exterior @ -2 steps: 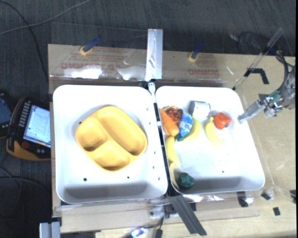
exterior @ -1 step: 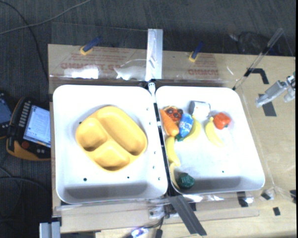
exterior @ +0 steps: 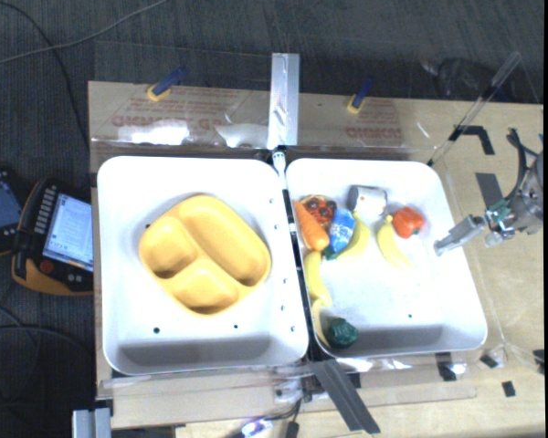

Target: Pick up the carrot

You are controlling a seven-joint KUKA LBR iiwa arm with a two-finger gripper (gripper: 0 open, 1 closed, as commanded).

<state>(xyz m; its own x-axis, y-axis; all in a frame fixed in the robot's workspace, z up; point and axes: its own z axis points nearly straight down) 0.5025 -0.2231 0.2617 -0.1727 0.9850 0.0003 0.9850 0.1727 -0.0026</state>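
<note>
Carrot [exterior: 310,224] at right bin's left edge — pincer [exterior: 445,241] well apart.

No legible text, number or brand anywhere in the camera view. Reddish printed lettering on the clear plastic sheet [exterior: 247,117] behind the two bins, in one patch on the left and one on the right; upside down, blurred, unreadable. Lit screen on the handheld pendant [exterior: 59,238] left of the bench, with lines of content too small to make out. Black angular marks on the bench top [exterior: 493,167] to the right of the bins; shapes only, not characters. No labels readable on the items in the right bin [exterior: 438,327].
</note>
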